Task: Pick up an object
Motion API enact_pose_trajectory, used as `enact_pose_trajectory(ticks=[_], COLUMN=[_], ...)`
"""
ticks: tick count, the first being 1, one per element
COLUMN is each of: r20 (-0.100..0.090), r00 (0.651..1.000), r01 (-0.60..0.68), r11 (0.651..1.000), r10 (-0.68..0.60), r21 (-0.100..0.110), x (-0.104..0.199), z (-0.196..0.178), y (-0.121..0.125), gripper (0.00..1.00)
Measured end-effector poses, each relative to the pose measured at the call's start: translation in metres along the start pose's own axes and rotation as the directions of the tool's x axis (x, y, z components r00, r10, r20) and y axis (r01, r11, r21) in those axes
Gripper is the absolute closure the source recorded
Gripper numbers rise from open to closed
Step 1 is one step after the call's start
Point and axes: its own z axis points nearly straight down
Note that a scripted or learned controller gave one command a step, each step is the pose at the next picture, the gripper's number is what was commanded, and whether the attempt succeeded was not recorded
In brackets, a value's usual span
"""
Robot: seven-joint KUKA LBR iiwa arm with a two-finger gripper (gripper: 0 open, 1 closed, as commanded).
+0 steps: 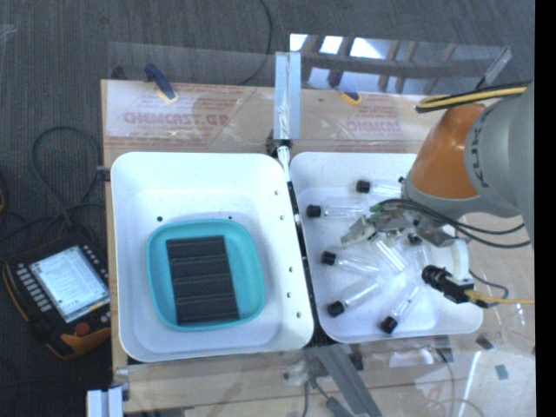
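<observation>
Right bin [304, 233]: clear tubes [352, 297] scattered; hand [382, 224] blurred, grip state unreadable.

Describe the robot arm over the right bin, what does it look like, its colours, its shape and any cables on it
The arm is a thick rounded body, grey, with a broad orange band above the wrist. Below the band sits a metallic two-finger gripper of silvery, angular parts. Thin dark cables loop from the wrist area, and a black connector with a yellow tip hangs beside it.
</observation>
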Motion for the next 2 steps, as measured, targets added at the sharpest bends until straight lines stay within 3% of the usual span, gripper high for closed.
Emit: enact_pose_trajectory(ticks=[1,2], r20=[0.004,0.006], r00=[1.000,1.000], r01=[-0.007,0.021], r11=[1.000,1.000], r10=[0.008,-0.021], r21=[-0.014,-0.011], x=[-0.067,-0.041], z=[0.003,0.002], y=[0.037,-0.023], gripper=[0.00,0.00])
